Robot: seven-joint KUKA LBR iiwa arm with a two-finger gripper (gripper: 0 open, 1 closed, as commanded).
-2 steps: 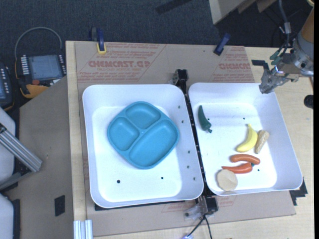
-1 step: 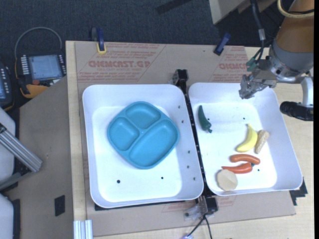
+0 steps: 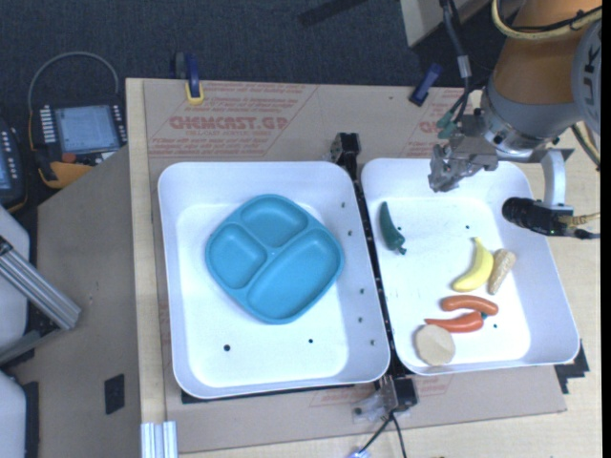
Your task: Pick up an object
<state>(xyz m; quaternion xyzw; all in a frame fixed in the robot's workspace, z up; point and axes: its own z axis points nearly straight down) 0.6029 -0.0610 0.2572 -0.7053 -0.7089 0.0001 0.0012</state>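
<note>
Above the far edge of the right bin [image 3: 549, 284], the tool [image 3: 447, 175] hangs from the grey arm with nothing under it but bare white floor. Whether it is released or clenched I cannot tell; the tip is small and dark against the bin wall, and nothing shows between it.

Taking the tool as the landmark, the nearest thing is the green pepper [image 3: 390, 228], down-left of it in the picture and close to the bin's left wall. Its long axis runs roughly from far to near, tilting a little rightward at the near end. It lies alone, well apart from the other pieces, so it looks the easiest to take.

Farther from the tool, down-right of it, lies the yellow banana [image 3: 474, 266], its length also running far to near with a slight slant, and a tan, potato-like piece [image 3: 500, 270] touches its right side. Beyond those, nearer the front wall, 2 red-orange sausage-like pieces [image 3: 466, 313] lie crosswise, one just beside the other, and a pale round slice [image 3: 435, 343] sits touching the nearer one.

Well to the left of the tool, across the divide, the left bin [image 3: 181, 284] holds a blue divided plate [image 3: 275, 256].

My judgement is that the next move turns on a short shift down-left toward the pepper, closing across its narrow width.
</note>
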